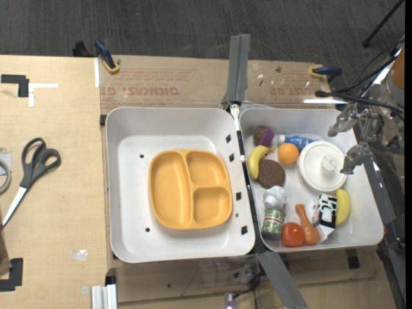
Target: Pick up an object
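Tomato point(292, 235) and carrot point(305, 223): lowest in the right bin point(370, 237), touching each other at its near wall, beside a small green-labelled bottle point(273, 215) that lies tilted toward the divider.

Black-and-white toy point(327, 210) and banana point(343, 206): pressed together against the right wall, below the white lid point(323, 166).

White lid: round, knob up, takes the middle right of the bin; largest item, flat and wide, likely a poor grasp for two fingers.

Orange point(288, 153), brown cookie point(271, 172), second banana point(257, 161), purple piece point(263, 136), blue-capped bottle point(297, 140): crowded in the upper left of the same bin, most touching a neighbour. All candidates for picking sit loose and jumbled, as if tipped in, so the program may choose any.

Left bin point(122, 172): holds one yellow divided plate point(190, 188), flat, three compartments, nothing in them; judged the drop side.

Scissors point(31, 166): on the bench point(51, 237), well apart from both bins, no part in the task.

Hand point(347, 147): at the right bin's upper right rim, over the edge beside the white lid, metal parts cluttered against cables. Opening: cannot tell. Nothing seen between its fingers; no object lifted.
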Robot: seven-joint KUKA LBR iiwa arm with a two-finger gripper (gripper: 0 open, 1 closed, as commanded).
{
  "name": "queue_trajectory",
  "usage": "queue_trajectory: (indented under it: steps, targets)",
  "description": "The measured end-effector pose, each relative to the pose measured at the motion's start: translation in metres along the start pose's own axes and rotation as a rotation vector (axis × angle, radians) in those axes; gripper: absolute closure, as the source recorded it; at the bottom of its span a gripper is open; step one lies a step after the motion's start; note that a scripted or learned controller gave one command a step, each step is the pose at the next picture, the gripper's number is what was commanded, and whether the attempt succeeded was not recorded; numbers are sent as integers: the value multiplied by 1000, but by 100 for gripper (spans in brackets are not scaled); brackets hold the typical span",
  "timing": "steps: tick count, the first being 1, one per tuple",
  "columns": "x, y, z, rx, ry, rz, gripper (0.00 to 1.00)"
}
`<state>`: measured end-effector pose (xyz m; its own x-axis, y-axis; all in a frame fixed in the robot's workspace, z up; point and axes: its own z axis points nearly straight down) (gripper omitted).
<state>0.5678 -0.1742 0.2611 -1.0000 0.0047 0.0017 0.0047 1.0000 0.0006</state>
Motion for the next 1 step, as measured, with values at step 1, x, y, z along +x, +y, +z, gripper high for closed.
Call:
queue_trajectory:
  steps: [1]
  targets:
    - [63, 11, 156, 2, -15, 247, 0]
